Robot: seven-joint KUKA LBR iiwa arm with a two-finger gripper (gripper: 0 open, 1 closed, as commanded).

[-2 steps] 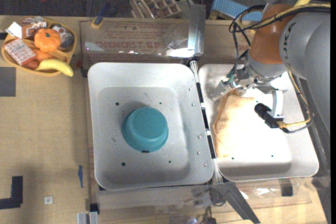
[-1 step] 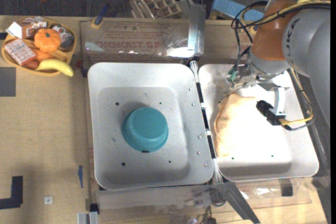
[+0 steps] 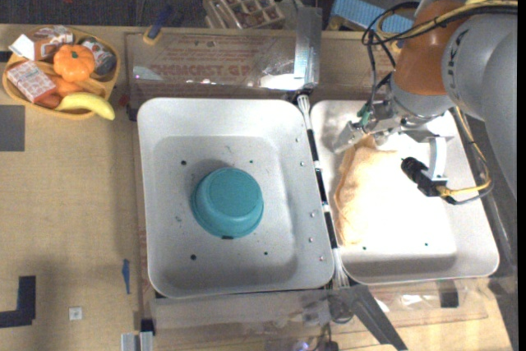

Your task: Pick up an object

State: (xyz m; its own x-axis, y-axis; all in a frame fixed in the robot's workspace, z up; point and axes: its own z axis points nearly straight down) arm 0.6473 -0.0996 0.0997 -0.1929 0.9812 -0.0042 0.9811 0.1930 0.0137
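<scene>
A thin tan cloth (image 3: 355, 187) lies along the left side of the right bin (image 3: 460, 259). Its top end narrows to a point and rises to my gripper (image 3: 371, 132). The gripper hangs over the bin's back left corner, shut on that upper tip of the cloth. The rest of the cloth trails down toward the bin's front left. A teal bowl (image 3: 228, 201) sits upside down in the middle of the left bin (image 3: 164, 136), well apart from the gripper.
The grey arm with its orange band (image 3: 427, 62) reaches in from the upper right, with cables hanging beside it. A basket of toy fruit (image 3: 62, 74) stands at the bench's far left. Boxes and clutter lie behind the bins.
</scene>
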